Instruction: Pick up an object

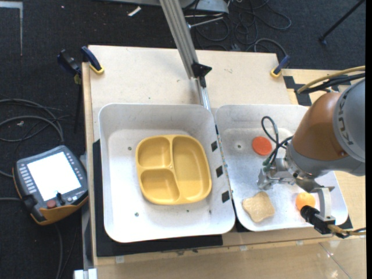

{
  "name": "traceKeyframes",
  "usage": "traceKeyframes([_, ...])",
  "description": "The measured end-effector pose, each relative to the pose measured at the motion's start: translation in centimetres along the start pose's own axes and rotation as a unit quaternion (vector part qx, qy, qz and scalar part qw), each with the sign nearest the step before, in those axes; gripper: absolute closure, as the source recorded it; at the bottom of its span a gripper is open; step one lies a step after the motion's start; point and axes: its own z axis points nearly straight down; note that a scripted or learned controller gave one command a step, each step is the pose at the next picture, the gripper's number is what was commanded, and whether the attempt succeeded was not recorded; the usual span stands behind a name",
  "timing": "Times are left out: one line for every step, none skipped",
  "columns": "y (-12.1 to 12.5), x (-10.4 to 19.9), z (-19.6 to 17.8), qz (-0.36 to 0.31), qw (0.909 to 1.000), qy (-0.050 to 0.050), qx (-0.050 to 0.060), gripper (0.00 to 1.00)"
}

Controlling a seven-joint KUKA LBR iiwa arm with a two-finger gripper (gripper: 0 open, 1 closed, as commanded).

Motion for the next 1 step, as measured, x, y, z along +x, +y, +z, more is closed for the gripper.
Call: traceKeyframes([-0.28, 0.90, -4.91, -0.002, 1.0000, 0.000, -0.001, 1.00])
